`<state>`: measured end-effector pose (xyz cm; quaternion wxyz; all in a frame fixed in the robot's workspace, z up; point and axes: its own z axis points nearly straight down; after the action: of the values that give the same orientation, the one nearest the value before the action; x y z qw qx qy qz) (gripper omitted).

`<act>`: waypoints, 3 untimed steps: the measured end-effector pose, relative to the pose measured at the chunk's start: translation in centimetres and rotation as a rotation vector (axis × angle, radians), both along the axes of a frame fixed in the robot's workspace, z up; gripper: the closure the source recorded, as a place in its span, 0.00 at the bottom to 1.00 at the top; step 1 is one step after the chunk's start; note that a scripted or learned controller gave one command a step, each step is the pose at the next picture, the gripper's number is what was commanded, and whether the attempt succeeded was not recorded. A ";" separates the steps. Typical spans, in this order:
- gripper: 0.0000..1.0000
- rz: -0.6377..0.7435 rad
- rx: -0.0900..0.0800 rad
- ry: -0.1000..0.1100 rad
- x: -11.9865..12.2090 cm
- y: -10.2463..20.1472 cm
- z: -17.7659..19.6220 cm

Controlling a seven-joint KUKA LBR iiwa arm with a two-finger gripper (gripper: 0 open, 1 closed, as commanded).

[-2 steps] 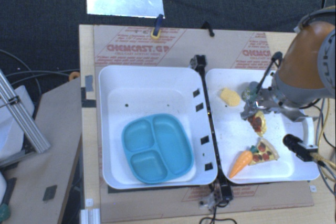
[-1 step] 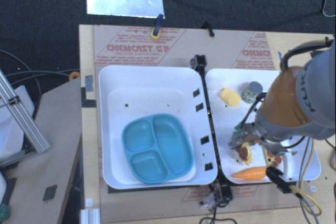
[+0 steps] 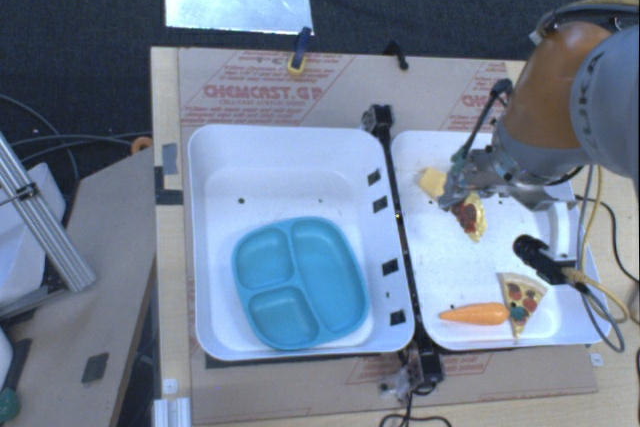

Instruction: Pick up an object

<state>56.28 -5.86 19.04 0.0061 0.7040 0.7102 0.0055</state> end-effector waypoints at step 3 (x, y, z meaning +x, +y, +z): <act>1.00 0.007 0.007 0.001 -5.6 11.1 11.8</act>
<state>50.68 5.26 30.82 0.0032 0.7016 0.7125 0.0076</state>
